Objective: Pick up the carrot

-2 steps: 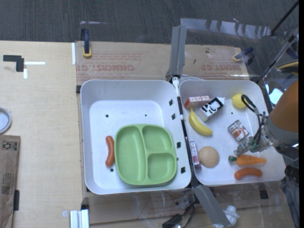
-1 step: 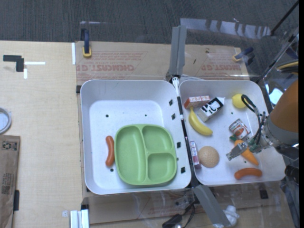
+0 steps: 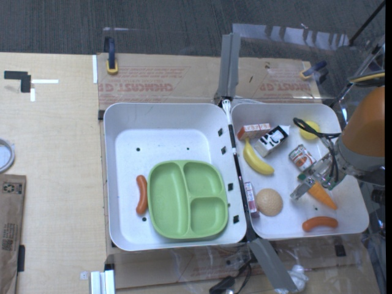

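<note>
We look down on a pale wooden bench carrying two shallow white bins; in the right bin [image 3: 358, 222], near its right wall, our grey two-finger gripper [image 3: 308, 185] sits low, and the stubby orange tapered carrot [image 3: 322, 196] lies just beside its fingertips, on their right and slightly nearer the camera; its long axis runs diagonally, from upper left to lower right; we cannot tell how the fingers stand, nor whether they touch it; we judge the grasp should close across that diagonal.
</note>
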